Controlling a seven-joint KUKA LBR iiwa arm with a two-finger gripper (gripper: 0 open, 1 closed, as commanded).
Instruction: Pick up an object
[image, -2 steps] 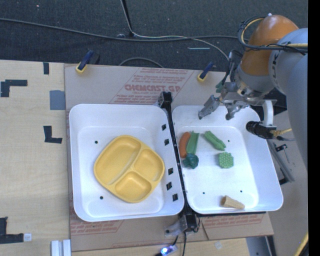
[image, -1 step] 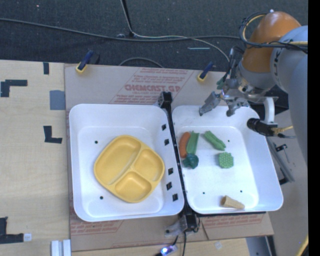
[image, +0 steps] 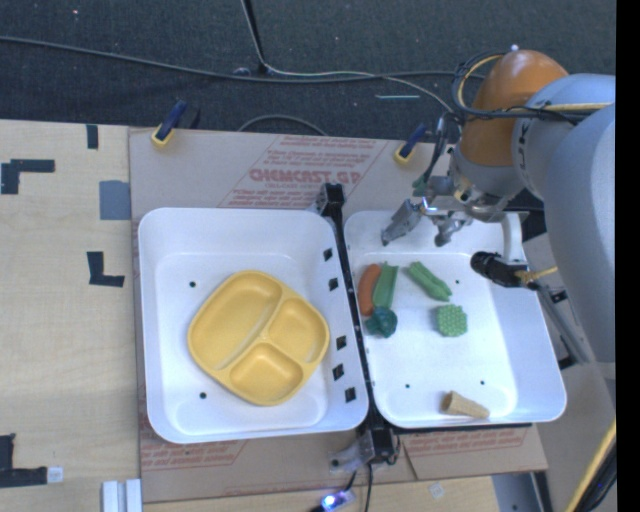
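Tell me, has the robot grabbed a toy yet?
Not yet. The tool hangs open above the far edge of the right bin, holding nothing. The carrot, green sticks, bumpy green ball and tan wedge all lie in the bin. Choosing, grabbing and lifting remain.

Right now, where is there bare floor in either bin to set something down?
Right bin: open floor between the green knobbly piece and the tan wedge. Crowded at its upper left around the carrot, under the gripper. Left bin: the yellow divided plate leaves margins.
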